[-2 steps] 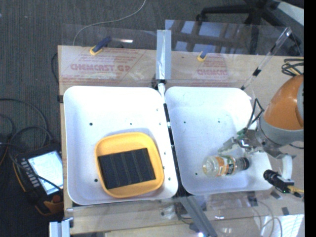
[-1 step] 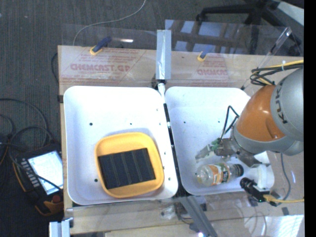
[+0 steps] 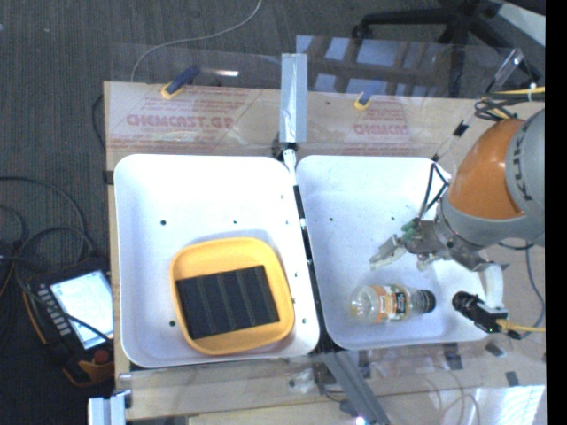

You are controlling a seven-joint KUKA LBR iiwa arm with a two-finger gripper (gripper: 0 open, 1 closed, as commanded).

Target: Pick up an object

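Note:
A clear plastic bottle (image 3: 390,302) with an orange label and a black cap lies on its side near the front of the right bin (image 3: 354,193). My gripper (image 3: 399,244) hangs just above and behind it, its fingers pointing left with a gap between them and nothing held. A yellow tray-like object with a dark ribbed insert (image 3: 232,295) rests in the left bin (image 3: 159,193).
The arm's orange band (image 3: 483,180) and grey wrist cover the right bin's right side. A clear upright divider post (image 3: 292,96) stands behind the bins' shared wall. Cables and a small tablet (image 3: 75,304) lie on the floor to the left.

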